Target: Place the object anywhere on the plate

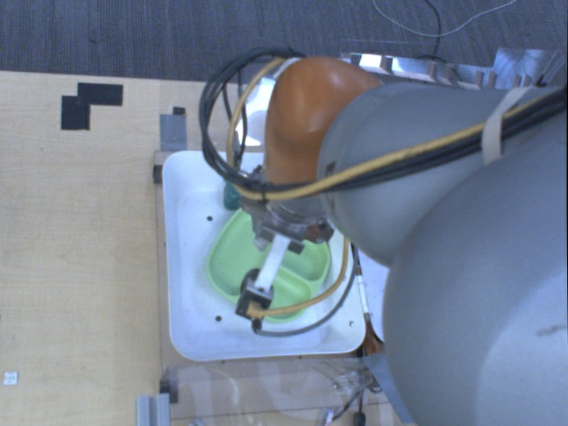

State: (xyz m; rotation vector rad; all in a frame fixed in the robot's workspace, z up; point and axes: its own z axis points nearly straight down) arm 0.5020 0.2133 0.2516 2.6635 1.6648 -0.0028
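Over on the view's left, the white bin [188,264] holds a green plate [229,257] with a couple of moulded compartments. The only candidate I can spot for the object is a small teal thing [230,194] poking out at the plate's far rim, right behind the black cable loop [209,140]. It's probably lying in the bin, touching or just off the plate. So little of it shows that I can't call its long axis or which way it points. The arm [426,193] (big grey thing, orange band) covers the plate's right side and most of the bench [80,238] beyond. The gripper [286,229] hangs over the plate, tucked under the wrist, so I can't tell whether it's spread or closed.
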